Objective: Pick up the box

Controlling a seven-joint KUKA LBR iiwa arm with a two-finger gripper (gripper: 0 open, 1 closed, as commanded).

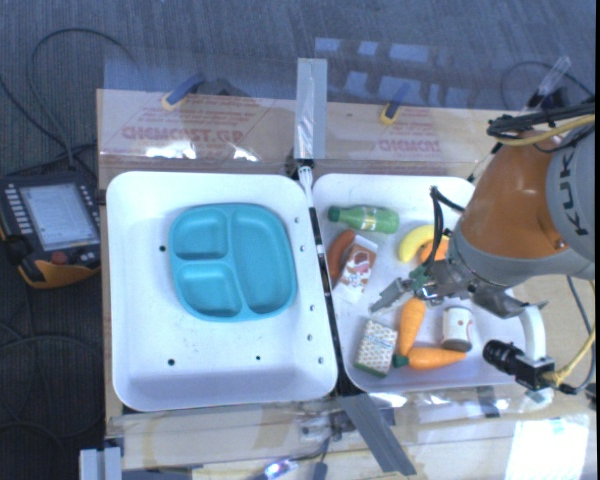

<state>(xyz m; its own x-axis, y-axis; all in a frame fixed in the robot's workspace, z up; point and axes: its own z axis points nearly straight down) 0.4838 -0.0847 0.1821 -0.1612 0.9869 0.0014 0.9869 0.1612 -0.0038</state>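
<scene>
A small box (376,347) with a speckled green and yellow face lies tilted near the front of the right bin (400,183). A red and white carton (357,266) lies further back, beside a brown sausage (339,253). My gripper (410,290) hangs over the middle of the right bin, above the top of an upright carrot (411,324). It is behind and to the right of the speckled box and to the right of the carton. I see nothing held in it.
The right bin also holds a green bottle (364,218), a banana (416,241), a second carrot (438,358) lying flat and a small white can (457,327). A blue divided plate (232,260) lies in the left bin (140,298).
</scene>
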